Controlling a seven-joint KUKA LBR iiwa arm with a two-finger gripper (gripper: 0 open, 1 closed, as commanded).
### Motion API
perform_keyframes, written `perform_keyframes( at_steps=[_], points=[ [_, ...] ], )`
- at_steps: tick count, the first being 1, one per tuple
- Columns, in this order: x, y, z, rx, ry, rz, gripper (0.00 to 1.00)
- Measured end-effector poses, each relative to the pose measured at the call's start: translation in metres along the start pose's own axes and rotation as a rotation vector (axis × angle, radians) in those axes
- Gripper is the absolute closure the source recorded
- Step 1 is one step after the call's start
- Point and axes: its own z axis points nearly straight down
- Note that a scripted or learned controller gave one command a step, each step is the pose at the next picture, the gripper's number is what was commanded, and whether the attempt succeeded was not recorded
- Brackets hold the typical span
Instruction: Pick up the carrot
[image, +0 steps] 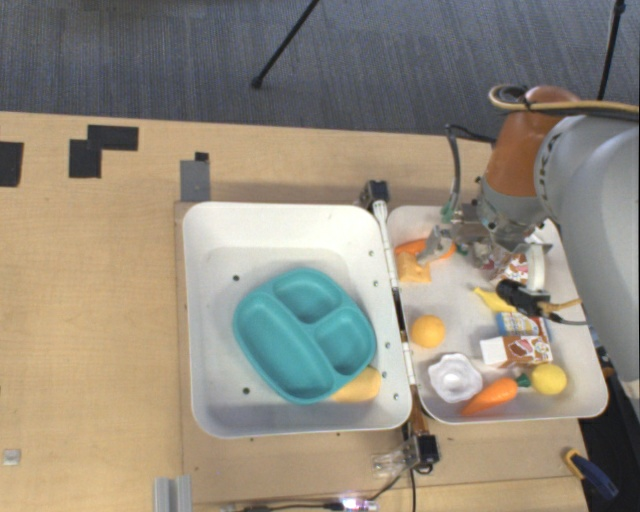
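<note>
A teal divided plate (303, 334) is seen in the left bin (200, 300). The carrot (491, 396) is parked at the right bin's (590, 400) near edge (beside a white cup (454, 377)), well apart from the gripper (470, 243), hung over the far end; its grip can't be made out.

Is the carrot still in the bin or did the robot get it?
In the bin. The carrot lies flat in the right bin, beside a white cup.

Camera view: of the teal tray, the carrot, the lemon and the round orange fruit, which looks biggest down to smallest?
1. Teal tray, by far the largest.
2. Carrot.
3. Lemon and orange fruit: these look about alike, so I won't rank them.
</note>
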Motion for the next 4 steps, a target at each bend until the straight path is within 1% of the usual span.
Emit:
perform_keyframes(
  at_steps=[1, 2, 3, 4],
  points=[
    [-0.025, 0.005, 0.013, 0.005, 0.009, 0.279, 0.0],
    [-0.026, 0.007, 0.0, -0.008, 0.005, 0.277, 1.0],
    [-0.025, 0.008, 0.0, -0.01, 0.005, 0.275, 0.0],
    [-0.025, 0.008, -0.01, -0.007, 0.005, 0.271, 1.0]
  ],
)
